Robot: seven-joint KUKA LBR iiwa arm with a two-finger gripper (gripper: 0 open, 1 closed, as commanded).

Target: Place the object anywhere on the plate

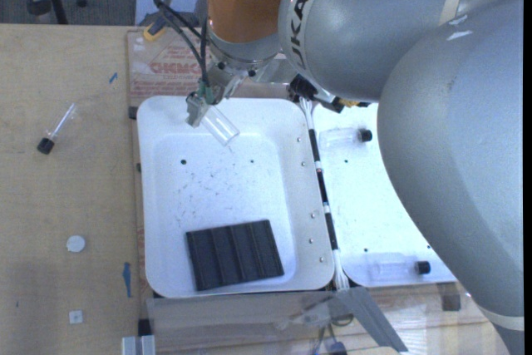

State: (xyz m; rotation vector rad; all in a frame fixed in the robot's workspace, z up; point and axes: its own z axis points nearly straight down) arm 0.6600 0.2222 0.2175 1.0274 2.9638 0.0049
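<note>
Camera view, looking down on both bins: I have the gripper over the far-left corner of the left bin, fingers pinched on one end of a clear tube, which slants down and to the right from the fingertips and looks to hang above the bin floor. I take this tube for the object. The plate, as I read it, is the dark ribbed slab lying flat toward the near side of the same bin, well apart from the tube. So, my judgement: pickup done, carry and release left. Nothing rests on the slab yet. Between tube and slab the white floor is bare but for fine dark specks, so the path toward the near side looks open. Edges to mind: the bin's far wall and left wall are close beside the gripper, and the divider rim with its row of small holes runs down the right. The slab sits near the front wall, slightly skewed, with a little margin on each side. The right bin holds two more capped tubes, mostly under the arm. Another vial lies out on the bench, clear of any path I would need.
</note>
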